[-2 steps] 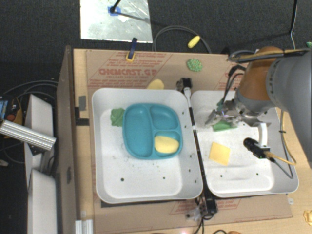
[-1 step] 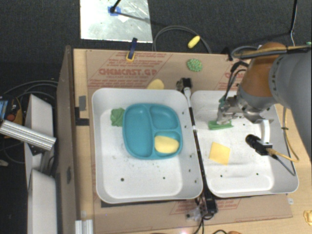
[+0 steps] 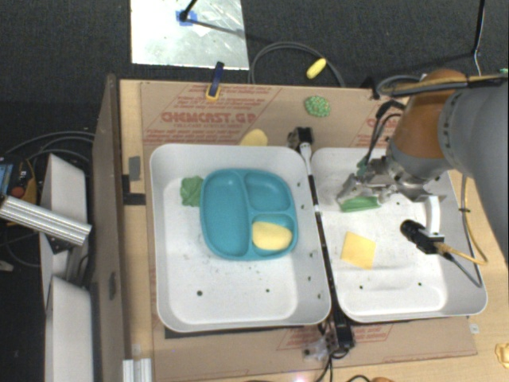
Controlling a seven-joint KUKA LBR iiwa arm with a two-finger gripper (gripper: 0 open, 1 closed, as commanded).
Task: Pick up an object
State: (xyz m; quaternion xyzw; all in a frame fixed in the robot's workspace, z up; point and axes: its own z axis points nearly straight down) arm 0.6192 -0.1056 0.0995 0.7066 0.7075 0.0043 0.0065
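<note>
My gripper hangs low over the back left part of the right bin, coming in from the right on the grey arm with its orange band. Right under its tip lies a flat green object, partly covered by the gripper. Whether the gripper touches it, I cannot make out. A yellow square piece lies on the bin floor a little in front of the gripper.
The left bin holds a blue divided tray with a yellow lump in its front right compartment, and a green leafy piece beside the tray's left edge. Behind the bins lie a green ball and a yellow piece.
</note>
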